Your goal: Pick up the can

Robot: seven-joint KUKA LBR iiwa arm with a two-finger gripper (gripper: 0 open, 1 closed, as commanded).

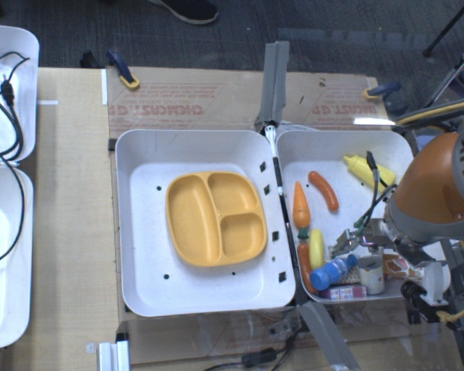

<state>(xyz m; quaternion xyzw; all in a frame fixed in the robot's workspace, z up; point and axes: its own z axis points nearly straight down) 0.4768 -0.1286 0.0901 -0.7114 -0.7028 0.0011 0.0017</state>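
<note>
Cardboard under the surface (69,207) reads "CHEMCRZ" reversed; we see the arm (437,184) bent low, its end effector (354,242) near the can (370,273), grip unclear.

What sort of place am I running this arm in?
Probably a robotics lab: two shallow white plastic bins on a cardboard-covered bench, toy food such as an orange plastic carrot, and loose black cables.

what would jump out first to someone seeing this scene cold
The yellow divided plate sits alone in the middle of the left bin. In the right bin, toy food crowds the near side: a carrot, a sausage, a blue bottle and the can, with the grey arm over them.
</note>
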